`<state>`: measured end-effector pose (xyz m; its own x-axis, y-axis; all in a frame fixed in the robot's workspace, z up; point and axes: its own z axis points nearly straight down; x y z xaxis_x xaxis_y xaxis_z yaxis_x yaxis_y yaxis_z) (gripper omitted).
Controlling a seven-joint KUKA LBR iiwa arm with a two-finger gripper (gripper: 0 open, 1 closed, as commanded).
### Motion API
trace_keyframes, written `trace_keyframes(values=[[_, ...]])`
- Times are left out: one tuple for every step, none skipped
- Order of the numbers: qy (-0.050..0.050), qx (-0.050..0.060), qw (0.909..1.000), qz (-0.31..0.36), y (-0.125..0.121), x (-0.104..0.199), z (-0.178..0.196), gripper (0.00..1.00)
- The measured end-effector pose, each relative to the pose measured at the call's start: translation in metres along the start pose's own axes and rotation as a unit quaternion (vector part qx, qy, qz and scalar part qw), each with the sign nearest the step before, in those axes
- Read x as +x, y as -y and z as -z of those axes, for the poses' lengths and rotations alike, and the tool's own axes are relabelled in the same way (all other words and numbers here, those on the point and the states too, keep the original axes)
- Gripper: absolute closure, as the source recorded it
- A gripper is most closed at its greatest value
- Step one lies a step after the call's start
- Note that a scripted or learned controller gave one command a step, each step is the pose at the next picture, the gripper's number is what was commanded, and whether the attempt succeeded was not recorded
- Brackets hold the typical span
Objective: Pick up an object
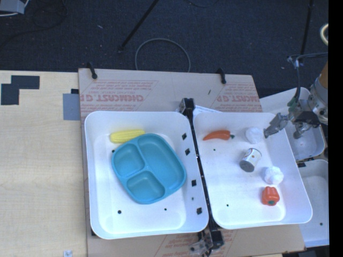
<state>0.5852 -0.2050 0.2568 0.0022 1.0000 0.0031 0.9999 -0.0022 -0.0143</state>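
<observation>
Red pepper (270,196) bears no label; claw (277,125) (upper right) state unclear.

My arm, my claw

My gripper (277,124) is dull grey metal; behind it, grey wrist housing and an orange band.

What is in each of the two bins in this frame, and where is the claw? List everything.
left bin: 1, white, left half of the bench
divided plate: 1, blue, three compartments, middle of left bin
corn cob: 1, yellow, left bin, by the plate's upper left edge
right bin: 1, white, beside the left bin
chili pepper: 1, orange-red, upper left of right bin
small can: 1, silver, tilted, centre of right bin
white lumps: 2, white, above and below right of the can
bell pepper: 1, red-orange, lower right of right bin
claw: 1, grey, over right bin's upper right edge
</observation>
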Motion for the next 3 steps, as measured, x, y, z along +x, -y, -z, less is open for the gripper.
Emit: trace_keyframes(values=[[0.001,-0.006,1.0000,0.001,-0.002,0.000,0.007,0.00],[0.001,-0.004,1.0000,0.002,-0.013,0.002,-0.044,0.00],[0.001,-0.004,1.0000,0.002,-0.011,0.009,-0.090,0.00]])
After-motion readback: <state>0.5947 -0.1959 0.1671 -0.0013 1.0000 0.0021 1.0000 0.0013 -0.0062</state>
